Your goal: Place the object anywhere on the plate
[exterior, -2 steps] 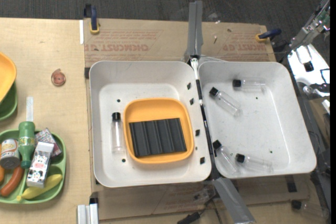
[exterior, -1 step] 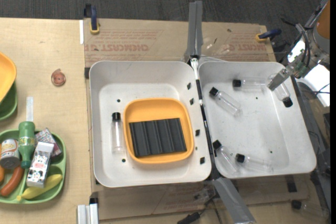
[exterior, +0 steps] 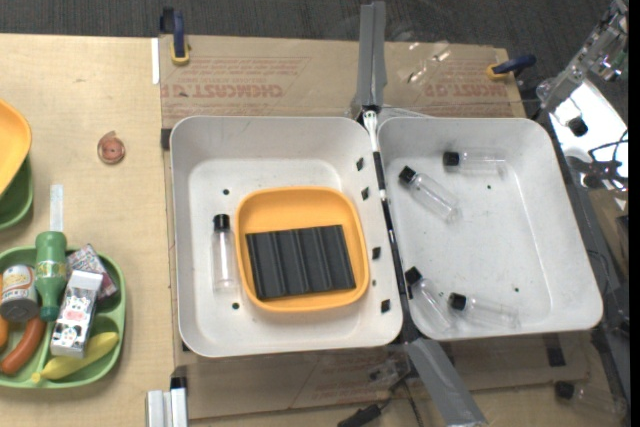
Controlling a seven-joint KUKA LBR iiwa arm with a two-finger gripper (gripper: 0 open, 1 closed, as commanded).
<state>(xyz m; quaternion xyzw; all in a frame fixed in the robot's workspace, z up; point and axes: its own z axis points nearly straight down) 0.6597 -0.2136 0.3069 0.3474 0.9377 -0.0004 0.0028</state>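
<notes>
An orange plate (exterior: 298, 203) lies in the middle of the left white bin (exterior: 190, 165). A dark grey ribbed block (exterior: 300, 261) rests flat on the plate and covers most of its floor. Just left of the plate, on the bin floor, a clear vial with a black cap (exterior: 222, 251) lies lengthwise. The right white bin (exterior: 540, 215) holds several more clear vials with black caps: one near the back (exterior: 472, 159), one left of centre (exterior: 428, 192), and two at the front left corner (exterior: 428, 292) (exterior: 482, 308).
On the wooden table to the left stand a green plate of toy food and bottles (exterior: 60, 315), a yellow bowl (exterior: 10, 150) and a small pink object (exterior: 111, 148). Blue-and-yellow clamps (exterior: 174, 35) (exterior: 510, 68) pin cardboard behind the bins. Cables and gear (exterior: 590, 105) crowd the right edge.
</notes>
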